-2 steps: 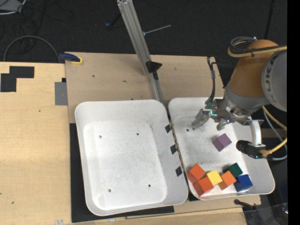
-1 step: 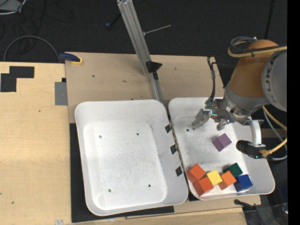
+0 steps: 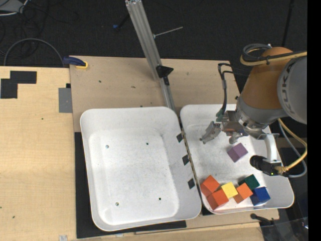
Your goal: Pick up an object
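Purple cube-shaped block (image 3: 237,151) lies just right of grey two-finger gripper (image 3: 210,134), untouched; fingers open, empty. Approach step; next: shift over block, descend, close.

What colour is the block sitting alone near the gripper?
Purple block, seen in the camera view.

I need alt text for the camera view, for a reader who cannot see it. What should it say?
A grey and orange robot arm holds its gripper over the right white bin, above a purple cube. Red, yellow, orange, green and blue blocks cluster at that bin's near edge. The left white bin lies beside it.
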